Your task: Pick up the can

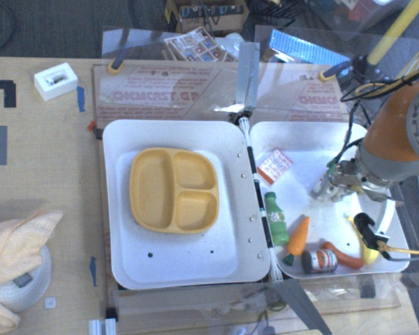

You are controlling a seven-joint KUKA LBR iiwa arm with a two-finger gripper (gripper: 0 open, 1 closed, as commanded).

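The can is small, silver with a red label, and lies on its side at the front edge of the right bin. It rests between a carrot and a red pepper. My gripper hangs over the middle of the right bin, well behind the can and apart from it. Nothing is visibly held. The grey arm with its orange band reaches in from the right.
A green bottle lies along the right bin's left wall, with a banana at the front right and a red-and-white packet further back. The left bin holds a yellow divided plate. A white box and a cloth sit on the bench.
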